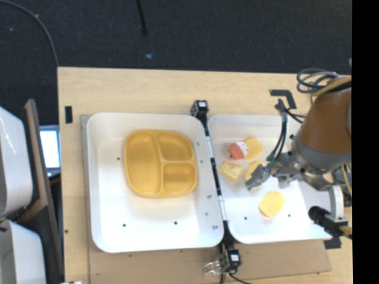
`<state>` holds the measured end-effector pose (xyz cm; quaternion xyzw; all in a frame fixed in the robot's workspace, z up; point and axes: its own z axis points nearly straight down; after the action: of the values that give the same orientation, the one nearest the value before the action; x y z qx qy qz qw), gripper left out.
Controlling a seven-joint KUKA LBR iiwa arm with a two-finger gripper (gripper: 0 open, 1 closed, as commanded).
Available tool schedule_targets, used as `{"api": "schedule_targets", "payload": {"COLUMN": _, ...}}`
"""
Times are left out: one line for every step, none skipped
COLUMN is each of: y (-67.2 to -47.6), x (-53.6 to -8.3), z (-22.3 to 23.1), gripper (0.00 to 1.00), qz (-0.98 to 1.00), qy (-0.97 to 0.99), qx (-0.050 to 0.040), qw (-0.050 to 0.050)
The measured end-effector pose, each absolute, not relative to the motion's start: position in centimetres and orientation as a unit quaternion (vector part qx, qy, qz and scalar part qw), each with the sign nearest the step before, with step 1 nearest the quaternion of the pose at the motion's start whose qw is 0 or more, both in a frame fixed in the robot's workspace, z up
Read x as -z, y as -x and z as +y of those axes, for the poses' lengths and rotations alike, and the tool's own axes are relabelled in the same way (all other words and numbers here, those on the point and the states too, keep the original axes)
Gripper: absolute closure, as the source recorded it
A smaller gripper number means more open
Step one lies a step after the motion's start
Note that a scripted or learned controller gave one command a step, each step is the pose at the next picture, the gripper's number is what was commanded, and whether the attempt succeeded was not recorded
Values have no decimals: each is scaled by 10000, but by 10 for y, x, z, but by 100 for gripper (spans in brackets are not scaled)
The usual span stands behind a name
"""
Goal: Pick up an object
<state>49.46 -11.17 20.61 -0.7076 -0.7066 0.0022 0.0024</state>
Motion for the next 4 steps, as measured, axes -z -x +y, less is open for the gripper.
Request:
{"api": "schedule_targets", "payload": {"y": -496, "x": -209, "z": -112, "gripper": 0, "qz": -7069, "qy": 7074, "qx": 3, "qw": -5}}
{"api": "schedule_targets", "payload": {"y": -500, "x": -149, "z": -115, "gripper": 0, "qz": -7068, "qy": 7074, "qx": -14, "qw": 18}}
{"api": "schedule_targets", "payload": {"y": -499, "x": -99, "z": -116, "gripper": 0, "qz": -7068, "qy": 7074, "qx": -12, "qw": 14}}
{"api": "schedule_targets", "payload": {"y": -500, "x": -111, "z": -116, "gripper": 100, "qz": -7065, "qy": 7077, "qx": 5, "qw": -5}}
